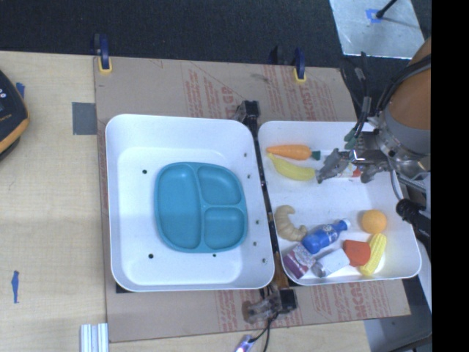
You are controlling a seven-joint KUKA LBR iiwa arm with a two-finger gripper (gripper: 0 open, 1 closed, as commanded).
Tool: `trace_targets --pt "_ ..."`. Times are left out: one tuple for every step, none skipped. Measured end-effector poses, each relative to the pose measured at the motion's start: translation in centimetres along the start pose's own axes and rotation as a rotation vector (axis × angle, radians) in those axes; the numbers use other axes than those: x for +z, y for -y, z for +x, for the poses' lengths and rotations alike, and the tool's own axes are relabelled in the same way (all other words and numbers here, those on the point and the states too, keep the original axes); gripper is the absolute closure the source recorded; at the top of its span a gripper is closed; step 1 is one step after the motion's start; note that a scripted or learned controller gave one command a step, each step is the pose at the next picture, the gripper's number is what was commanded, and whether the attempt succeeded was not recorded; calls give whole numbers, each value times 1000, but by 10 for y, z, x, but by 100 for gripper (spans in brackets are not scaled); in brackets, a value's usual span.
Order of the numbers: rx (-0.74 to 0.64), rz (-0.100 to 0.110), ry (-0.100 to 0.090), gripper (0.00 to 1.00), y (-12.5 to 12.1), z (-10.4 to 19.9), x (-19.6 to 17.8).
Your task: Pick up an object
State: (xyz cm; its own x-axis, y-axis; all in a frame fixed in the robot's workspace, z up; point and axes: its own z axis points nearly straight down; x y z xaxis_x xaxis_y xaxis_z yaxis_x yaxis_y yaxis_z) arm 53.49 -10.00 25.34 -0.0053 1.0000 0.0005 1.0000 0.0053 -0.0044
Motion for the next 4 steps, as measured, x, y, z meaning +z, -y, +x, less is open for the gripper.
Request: trace_targets --pt "1 1 1 0 39 -9 103" --pt "0 -6 1 0 57 -11 159" --pt "-4 -5 0 100 57 -11 149" --pt "0 -3 0 100 -15 38 61"
